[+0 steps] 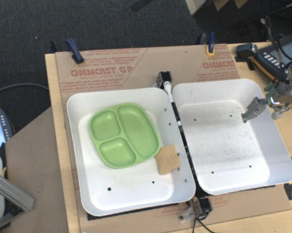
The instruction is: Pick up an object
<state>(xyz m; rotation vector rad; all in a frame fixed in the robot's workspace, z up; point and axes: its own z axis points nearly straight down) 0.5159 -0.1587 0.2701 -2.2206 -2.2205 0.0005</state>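
Observation:
A green divided plate (125, 135) lies in the left bin (92, 194). A tan, roughly square piece like toast (167, 159) rests just off the plate's lower right corner, near the bin's right wall. My gripper (250, 111) reaches in from the right edge over the right bin (233, 182), near its right wall. It is far from both objects. Nothing shows between its fingers.
The bins sit side by side on a brown board with a black divider strip (177, 121) between them. Blue clamps (74, 51) hold the board's far edge. Cables and a device (268, 59) lie at the upper right.

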